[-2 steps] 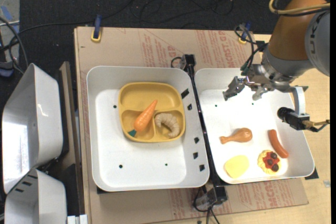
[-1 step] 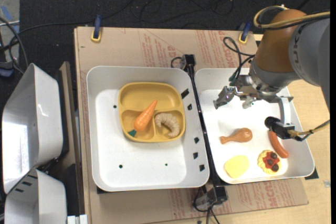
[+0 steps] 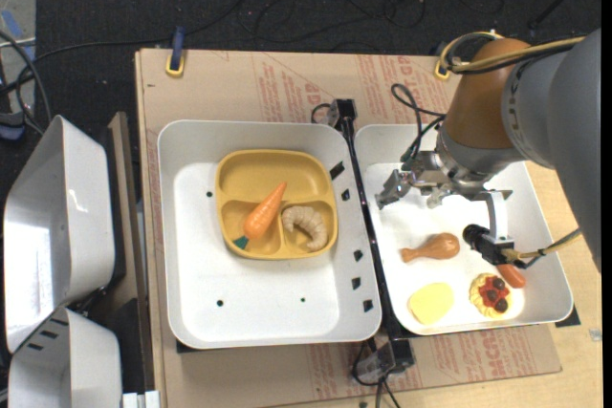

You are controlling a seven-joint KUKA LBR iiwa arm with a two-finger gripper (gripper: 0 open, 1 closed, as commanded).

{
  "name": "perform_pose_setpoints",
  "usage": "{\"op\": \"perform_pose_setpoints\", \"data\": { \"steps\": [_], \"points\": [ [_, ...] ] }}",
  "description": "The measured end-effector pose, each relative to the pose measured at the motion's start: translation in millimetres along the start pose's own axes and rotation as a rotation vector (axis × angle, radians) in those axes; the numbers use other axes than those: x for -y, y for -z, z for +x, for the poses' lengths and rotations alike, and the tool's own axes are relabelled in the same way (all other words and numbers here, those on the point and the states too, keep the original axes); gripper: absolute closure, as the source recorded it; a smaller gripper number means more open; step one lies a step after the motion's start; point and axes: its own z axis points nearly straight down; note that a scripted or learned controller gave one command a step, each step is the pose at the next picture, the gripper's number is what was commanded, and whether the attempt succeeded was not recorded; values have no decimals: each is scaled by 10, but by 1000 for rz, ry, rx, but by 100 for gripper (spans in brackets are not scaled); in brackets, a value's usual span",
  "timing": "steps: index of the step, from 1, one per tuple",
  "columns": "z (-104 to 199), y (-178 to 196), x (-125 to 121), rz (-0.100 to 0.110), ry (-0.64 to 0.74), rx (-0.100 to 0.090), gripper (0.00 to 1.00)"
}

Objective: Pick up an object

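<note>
My gripper hangs over the upper left part of the right bin, open with nothing between its fingers. Below it, a brown chicken drumstick lies on the bin floor, apart from the fingertips. A yellow disc and a small round tart with red and dark toppings sit near the bin's front edge. A red-orange sausage-like piece lies just above the tart.
The left bin holds a yellow divided plate with an orange carrot and a pale shrimp in its compartments. A black divider runs between the bins. The arm's orange band looms over the right bin's back.
</note>
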Motion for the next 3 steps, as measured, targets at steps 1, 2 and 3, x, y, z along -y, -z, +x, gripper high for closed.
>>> {"op": "perform_pose_setpoints", "data": {
  "steps": [1, 2, 3],
  "points": [
    [4, -151, 2, -2, -3, 0, 0],
    [3, -41, -4, -4, -5, 1, 100],
    [-40, 485, 84, -8, -6, 2, 100]
  ]
}}
